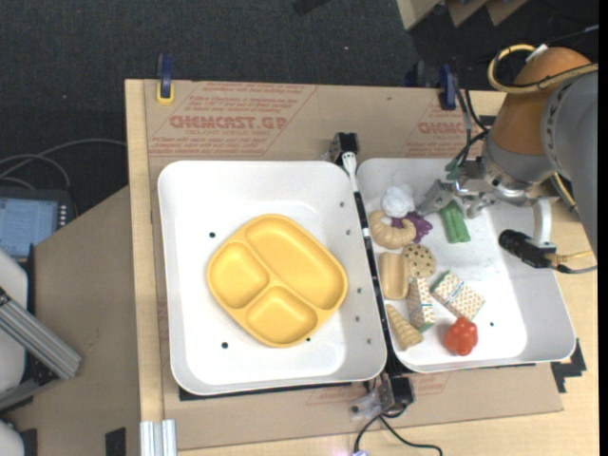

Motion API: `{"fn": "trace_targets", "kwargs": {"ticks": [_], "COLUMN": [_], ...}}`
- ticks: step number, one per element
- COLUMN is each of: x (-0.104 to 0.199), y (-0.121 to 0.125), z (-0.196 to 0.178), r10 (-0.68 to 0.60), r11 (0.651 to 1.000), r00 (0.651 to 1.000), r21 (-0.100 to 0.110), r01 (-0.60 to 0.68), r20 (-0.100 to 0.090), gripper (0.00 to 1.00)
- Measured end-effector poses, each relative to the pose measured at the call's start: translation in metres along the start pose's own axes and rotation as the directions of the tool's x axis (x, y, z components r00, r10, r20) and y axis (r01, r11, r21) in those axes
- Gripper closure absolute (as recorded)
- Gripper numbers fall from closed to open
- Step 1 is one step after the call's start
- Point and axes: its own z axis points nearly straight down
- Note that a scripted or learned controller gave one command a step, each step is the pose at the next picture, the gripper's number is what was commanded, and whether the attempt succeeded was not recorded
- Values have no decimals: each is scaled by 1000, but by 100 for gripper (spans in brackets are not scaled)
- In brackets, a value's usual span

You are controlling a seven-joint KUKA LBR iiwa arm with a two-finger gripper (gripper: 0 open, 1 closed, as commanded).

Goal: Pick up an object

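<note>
Camera view: arm low over the right bin (541, 340), beside a green piece.

From where I stand, the gripper (454, 196) sits at the far side of that bin, a green block (455, 226) just below it; whether it grips anything, I cannot tell. Toy foods crowd the bin's left wall, a red one (461, 336) nearest me, likely dropped there. A yellow divided plate (275, 278) rests alone in the left bin (180, 350).

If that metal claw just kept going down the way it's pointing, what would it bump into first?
Most likely the green block. The gripper hangs over the right bin with that block just beneath its tip. Depth is hard to judge from this slanted view, so it might slip past onto the white bin floor.
</note>
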Motion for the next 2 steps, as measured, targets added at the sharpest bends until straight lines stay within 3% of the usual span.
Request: {"fn": "trace_targets", "kwargs": {"ticks": [1, 2], "x": [0, 131], "y": [1, -72], "z": [-11, -104], "r10": [-2, -12], "r11": [1000, 1000], "r00": [1000, 1000], "r21": [-3, -7], "r01": [2, 12], "r20": [2, -7], "gripper": [100, 100]}}
